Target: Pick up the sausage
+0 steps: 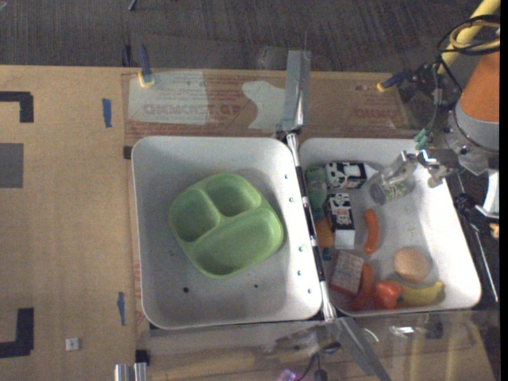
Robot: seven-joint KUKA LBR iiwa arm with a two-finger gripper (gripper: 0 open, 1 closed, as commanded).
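While arm reaches in from right, gripper hovers over upper part of right bin; can't tell if it grips anything.
Sausage lies loose mid right bin, orange-red, roughly upright in view, below and left of gripper, apart from it. Left of it: black-and-white cartons, green item against bin wall, small orange piece. Lower in bin: burger bun, banana, red pepper, packet. Left bin holds green divided plate, three compartments. Both bins sit on cardboard-covered bench with blue tape marks.
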